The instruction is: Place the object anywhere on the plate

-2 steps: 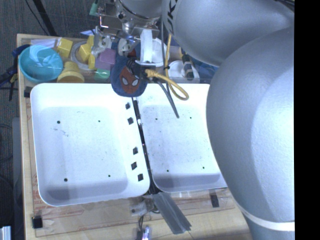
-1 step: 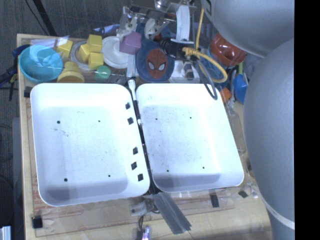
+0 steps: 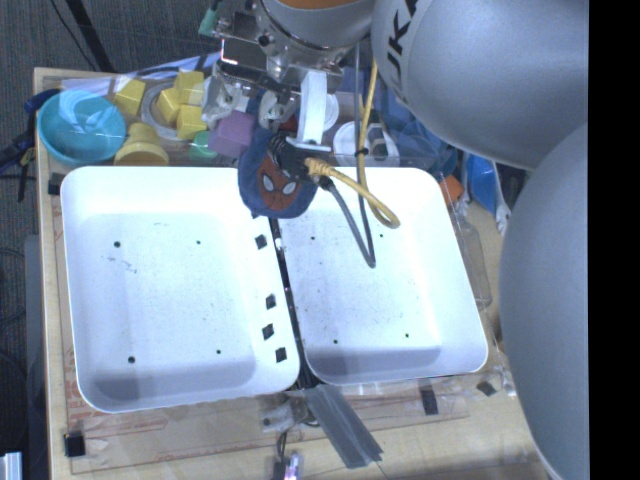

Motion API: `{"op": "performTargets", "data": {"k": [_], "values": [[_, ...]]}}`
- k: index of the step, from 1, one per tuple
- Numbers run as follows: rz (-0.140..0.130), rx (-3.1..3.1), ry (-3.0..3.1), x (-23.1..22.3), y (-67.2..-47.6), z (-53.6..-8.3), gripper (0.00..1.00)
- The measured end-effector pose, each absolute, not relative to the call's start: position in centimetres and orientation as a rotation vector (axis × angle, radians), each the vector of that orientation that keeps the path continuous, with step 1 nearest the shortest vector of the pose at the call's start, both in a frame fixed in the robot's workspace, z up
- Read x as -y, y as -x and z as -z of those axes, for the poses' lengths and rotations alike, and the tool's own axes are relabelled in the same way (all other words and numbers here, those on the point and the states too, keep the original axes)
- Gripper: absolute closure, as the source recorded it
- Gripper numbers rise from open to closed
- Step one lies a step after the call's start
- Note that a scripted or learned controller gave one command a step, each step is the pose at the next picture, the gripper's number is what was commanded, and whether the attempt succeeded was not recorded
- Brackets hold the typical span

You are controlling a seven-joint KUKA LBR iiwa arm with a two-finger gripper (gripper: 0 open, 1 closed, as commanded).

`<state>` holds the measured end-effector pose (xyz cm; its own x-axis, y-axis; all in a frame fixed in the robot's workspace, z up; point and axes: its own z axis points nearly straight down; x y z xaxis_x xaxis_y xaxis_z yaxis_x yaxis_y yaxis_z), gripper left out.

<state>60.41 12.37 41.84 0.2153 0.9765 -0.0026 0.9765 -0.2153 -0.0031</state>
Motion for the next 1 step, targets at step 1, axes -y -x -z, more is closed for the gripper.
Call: {"op": "performTargets", "data": {"k": [1], "values": [[-0.001,2.167,2.275,-10.53,-58.59,-44.06,1.0]]}}
